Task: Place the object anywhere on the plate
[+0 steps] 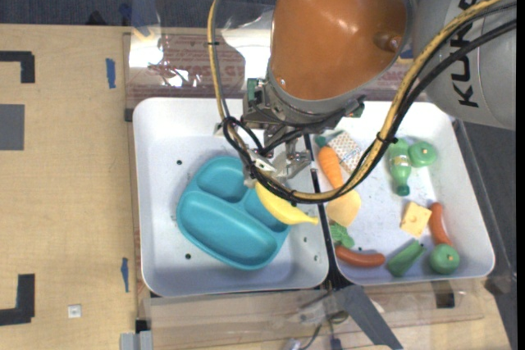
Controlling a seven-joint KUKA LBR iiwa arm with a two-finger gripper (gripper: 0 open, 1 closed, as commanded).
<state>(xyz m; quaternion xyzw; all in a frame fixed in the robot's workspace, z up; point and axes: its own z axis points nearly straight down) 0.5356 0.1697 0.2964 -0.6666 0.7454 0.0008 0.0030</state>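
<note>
At the near edge of my desk [66, 176], two white bins sit side by side. In the right bin [480, 258] I count one red sausage [359, 257], one green apple [445, 258], one cheese wedge [416, 219] and one carrot [330, 165], packed close with little room between them. The left bin [156, 176] holds one blue plate [217, 217], with bare white floor round it. One banana [281, 207] rests on the plate's right rim, touching it. Just past the banana hangs my tool [283, 164]; I cannot tell if it is apart or together.
</note>
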